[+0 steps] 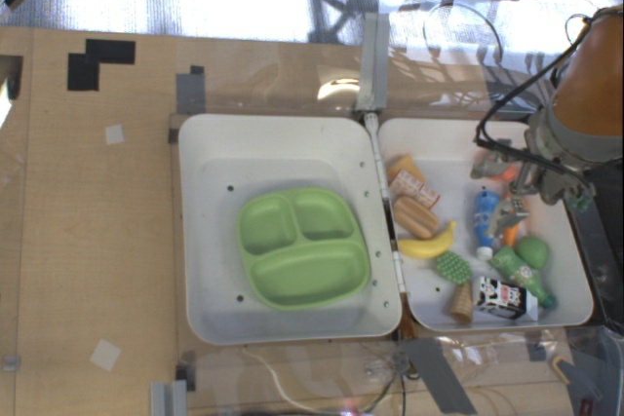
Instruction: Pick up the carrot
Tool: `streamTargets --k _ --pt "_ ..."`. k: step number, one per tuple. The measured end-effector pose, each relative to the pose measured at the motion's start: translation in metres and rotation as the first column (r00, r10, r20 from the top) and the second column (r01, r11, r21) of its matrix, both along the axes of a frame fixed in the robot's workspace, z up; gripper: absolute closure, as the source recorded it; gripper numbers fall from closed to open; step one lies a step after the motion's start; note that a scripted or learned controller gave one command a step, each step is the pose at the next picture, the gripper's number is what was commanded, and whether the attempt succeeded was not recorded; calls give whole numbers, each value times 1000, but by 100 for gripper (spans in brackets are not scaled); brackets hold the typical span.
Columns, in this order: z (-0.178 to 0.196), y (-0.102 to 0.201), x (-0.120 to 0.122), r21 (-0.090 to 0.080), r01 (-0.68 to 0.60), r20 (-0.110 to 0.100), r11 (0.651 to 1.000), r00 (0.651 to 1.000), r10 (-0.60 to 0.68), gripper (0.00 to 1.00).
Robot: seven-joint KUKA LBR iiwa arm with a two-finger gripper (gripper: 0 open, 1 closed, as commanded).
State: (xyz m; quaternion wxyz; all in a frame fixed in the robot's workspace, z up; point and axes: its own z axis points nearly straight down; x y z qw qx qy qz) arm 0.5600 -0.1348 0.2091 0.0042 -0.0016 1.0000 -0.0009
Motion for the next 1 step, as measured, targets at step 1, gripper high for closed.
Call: streamTargets --k 1 --pt "-14 -49 3 -3 -235 1 972 972 235 0"
